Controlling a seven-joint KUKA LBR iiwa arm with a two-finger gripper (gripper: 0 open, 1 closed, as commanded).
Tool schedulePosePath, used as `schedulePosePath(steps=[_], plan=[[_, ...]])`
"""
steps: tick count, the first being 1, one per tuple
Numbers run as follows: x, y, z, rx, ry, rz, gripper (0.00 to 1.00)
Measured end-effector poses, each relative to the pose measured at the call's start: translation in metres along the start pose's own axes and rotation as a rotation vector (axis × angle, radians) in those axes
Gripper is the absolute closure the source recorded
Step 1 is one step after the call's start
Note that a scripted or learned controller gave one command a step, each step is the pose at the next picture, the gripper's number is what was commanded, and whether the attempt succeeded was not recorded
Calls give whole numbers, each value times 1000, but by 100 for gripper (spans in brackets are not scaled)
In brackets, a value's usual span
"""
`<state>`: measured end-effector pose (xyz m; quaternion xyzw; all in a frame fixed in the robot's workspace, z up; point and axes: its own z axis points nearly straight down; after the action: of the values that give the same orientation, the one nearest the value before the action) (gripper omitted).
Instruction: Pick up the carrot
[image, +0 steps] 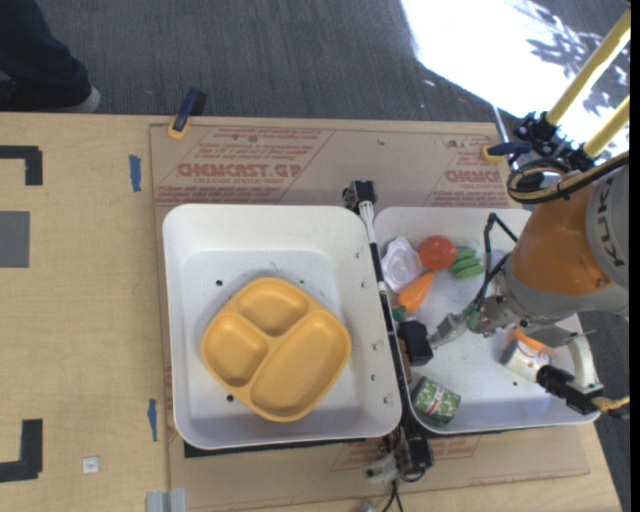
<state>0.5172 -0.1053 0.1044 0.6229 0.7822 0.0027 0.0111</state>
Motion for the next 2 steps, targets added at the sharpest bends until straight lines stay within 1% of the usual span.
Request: schedulePosePath(steps=[1, 2], plan=[[41, 77, -80, 20, 10, 384, 0], [0, 69, 7, 19, 11, 307, 0]])
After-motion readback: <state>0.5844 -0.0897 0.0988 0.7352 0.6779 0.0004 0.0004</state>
